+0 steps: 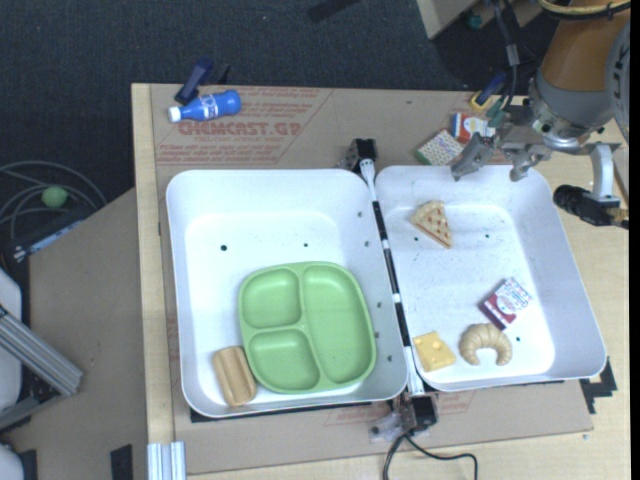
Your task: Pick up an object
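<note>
Sitting nearest, at six o'clock in the left bin point(190, 208), is the green plate point(303, 326). Fingers spread, gripping nothing, the gripper point(494, 160) is hovering at the right bin's point(560, 238) twelve o'clock; croissant point(486, 343) is lying at five.

The grey KUKA arm point(585, 58) carried a wide orange band above the wrist, with a silver-grey metal collar beneath it. Dark cables looped over the upper section, plus a yellowish one. The end effector point(492, 160) was metallic grey with two slim dark-tipped fingers point(465, 165) splayed apart.
</note>
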`<move>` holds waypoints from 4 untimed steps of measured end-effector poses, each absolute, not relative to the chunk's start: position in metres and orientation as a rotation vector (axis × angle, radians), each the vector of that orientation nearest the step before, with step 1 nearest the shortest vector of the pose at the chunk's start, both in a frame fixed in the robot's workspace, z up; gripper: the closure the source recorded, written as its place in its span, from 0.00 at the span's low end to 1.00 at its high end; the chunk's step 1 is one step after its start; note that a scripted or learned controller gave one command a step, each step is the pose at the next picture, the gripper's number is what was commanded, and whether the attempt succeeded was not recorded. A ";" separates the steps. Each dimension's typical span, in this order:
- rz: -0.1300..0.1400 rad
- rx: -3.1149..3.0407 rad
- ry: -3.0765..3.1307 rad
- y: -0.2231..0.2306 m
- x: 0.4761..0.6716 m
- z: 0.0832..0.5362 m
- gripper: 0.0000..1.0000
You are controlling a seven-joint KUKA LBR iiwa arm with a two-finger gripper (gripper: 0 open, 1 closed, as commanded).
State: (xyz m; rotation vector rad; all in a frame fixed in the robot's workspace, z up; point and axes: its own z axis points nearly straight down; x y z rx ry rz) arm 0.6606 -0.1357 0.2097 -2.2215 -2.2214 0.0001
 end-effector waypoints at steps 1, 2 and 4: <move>0.002 -2.219 -2.221 -0.126 0.666 0.159 0.00; 0.002 -2.219 -2.220 -0.126 0.666 0.083 0.00; -0.001 -2.222 -2.221 -0.131 0.646 0.095 1.00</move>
